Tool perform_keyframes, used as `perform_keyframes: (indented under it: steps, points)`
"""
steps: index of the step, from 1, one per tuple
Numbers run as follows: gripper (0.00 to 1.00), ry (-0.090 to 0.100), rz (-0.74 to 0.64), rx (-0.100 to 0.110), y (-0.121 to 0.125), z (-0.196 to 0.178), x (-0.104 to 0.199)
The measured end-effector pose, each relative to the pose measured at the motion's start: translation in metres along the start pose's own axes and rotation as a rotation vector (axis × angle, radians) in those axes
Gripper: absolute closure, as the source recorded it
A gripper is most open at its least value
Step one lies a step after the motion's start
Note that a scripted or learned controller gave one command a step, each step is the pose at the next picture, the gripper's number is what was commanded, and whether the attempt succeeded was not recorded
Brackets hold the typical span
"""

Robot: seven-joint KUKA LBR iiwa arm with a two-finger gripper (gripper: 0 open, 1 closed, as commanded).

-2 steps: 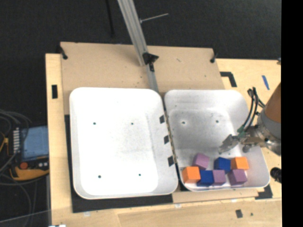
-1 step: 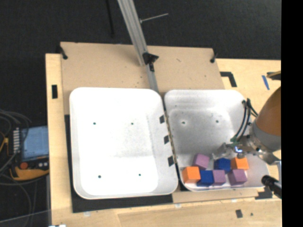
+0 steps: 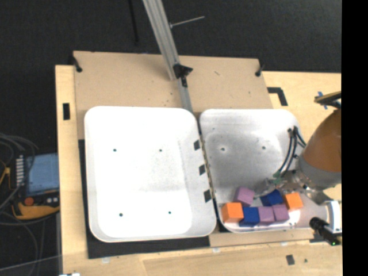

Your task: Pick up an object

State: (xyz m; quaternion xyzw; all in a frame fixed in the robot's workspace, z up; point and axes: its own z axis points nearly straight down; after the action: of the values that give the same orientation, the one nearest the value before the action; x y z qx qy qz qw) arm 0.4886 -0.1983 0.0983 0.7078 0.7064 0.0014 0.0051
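- Left bin (image 3: 144, 171): white, shallow, well to the left of the claw and across the divider from it; nothing for the task lies there.
- Right bin (image 3: 241, 148): white with a grey-scuffed floor. The claw works over its near right corner, where all the blocks are gathered.
- Arm (image 3: 325, 148): grey body with the orange band, entering from the right and bent down over that corner. It hides most of the wrist.
- Claw (image 3: 284, 184): low over the block cluster. Whether it is spread, pressed together or pinching anything cannot be told; the tips are lost among cables and blocks.
- Orange block (image 3: 233, 211): left of the claw, at the cluster's outer edge, with bare floor on its left side. Judged the easiest take, across its two free flat faces.
- Blue block (image 3: 250, 216): below and left of the claw, touching the orange block.
- Purple blocks (image 3: 266, 214): just below the claw, packed against the bin wall; another purple block (image 3: 245, 195) lies to the claw's left.
- Dark blue block (image 3: 272, 198): directly beneath the claw, possibly its present target.
- Small orange block (image 3: 293, 200): just right of the claw, by the wall.
- Handling judgement: the blocks look small, light, rigid and not fragile; matte faces should grip fairly. Crowding is the risk, since neighbours leave little room for entry.
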Motion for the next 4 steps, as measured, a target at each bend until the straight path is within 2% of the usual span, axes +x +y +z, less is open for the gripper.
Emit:
perform_keyframes:
  steps: [1,2,3,4]
  points:
    - [1.00,-0.001,0.007,-0.006,0.001,-0.011,0.000]
    - [1.00,0.003,-0.005,0.004,0.001,-0.055,0.002]
    - [1.00,0.002,-0.006,0.001,0.007,-0.118,0.004]
    - [1.00,0.004,-0.007,0.004,0.008,-0.153,0.003]
